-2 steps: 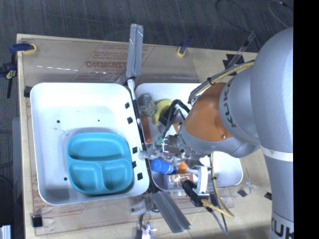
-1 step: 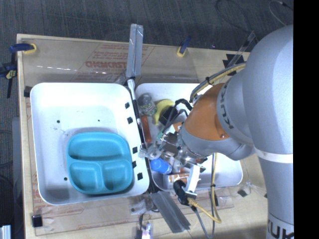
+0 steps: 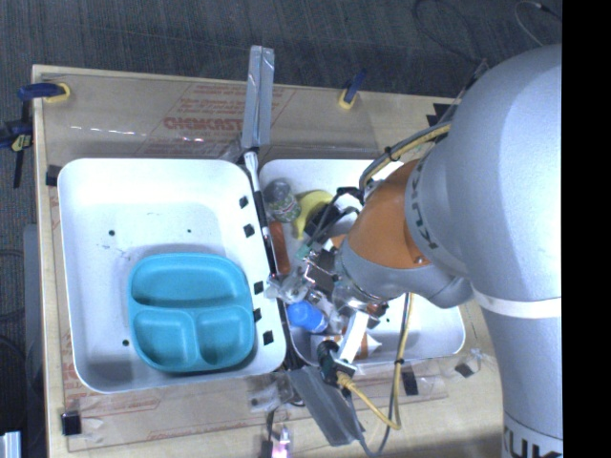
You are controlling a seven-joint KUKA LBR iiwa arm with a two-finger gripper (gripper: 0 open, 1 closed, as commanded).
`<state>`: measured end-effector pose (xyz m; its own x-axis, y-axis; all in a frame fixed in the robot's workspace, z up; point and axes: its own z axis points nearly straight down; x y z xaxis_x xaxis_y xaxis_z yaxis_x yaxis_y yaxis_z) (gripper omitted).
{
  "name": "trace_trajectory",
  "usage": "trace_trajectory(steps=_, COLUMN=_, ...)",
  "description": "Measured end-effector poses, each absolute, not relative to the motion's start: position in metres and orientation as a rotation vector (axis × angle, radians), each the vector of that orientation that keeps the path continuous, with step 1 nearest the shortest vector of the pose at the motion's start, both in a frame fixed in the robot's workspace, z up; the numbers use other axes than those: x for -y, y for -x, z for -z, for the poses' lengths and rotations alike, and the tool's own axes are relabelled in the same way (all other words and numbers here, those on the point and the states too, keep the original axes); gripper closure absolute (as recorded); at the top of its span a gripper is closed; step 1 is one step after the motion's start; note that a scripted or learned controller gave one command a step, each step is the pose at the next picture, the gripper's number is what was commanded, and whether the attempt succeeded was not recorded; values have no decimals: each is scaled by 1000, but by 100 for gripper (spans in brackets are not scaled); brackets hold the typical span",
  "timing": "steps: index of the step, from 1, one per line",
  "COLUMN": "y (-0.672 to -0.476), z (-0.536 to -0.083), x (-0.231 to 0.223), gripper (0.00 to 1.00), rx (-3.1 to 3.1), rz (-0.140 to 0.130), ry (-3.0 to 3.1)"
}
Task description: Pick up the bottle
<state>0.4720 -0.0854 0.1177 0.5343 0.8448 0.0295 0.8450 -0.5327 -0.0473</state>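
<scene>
Arm reaches in from the right, orange band over the right bin (image 3: pixel 439 337). The hand (image 3: pixel 307 284) sits low in this bin near its left wall, close to the divider between the two bins. Its mechanism is cluttered with cables and fittings; whether it is spread or pressed together cannot be told, and nothing is seen pinched in it.

Bottle (image 3: pixel 280 210): lying in the right bin just above the hand, along the left wall, clear grey cap end farthest from the hand, brownish body running down toward it. Whether it touches the hand is unclear.

Yellow object (image 3: pixel 313 208) just right of the bottle, above the hand. Blue object (image 3: pixel 304 317) just below the hand.

Left bin (image 3: pixel 86 284), to the hand's left: teal divided tray (image 3: pixel 191 311), three compartments.

Both bins rest on the desk (image 3: pixel 143 113).
</scene>
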Motion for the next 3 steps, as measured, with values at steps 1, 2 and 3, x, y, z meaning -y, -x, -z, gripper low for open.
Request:
trace_trajectory(steps=1, y=-472, z=-126, x=82, gripper=100, rx=1495, rz=0, ry=2685)
trace_trajectory(steps=2, y=-482, z=-227, x=-1, gripper=100, rx=1445, rz=-8, ry=2784)
trace_trajectory(steps=3, y=-482, z=-226, x=-1, gripper=0, rx=1445, rz=-9, ry=2784)
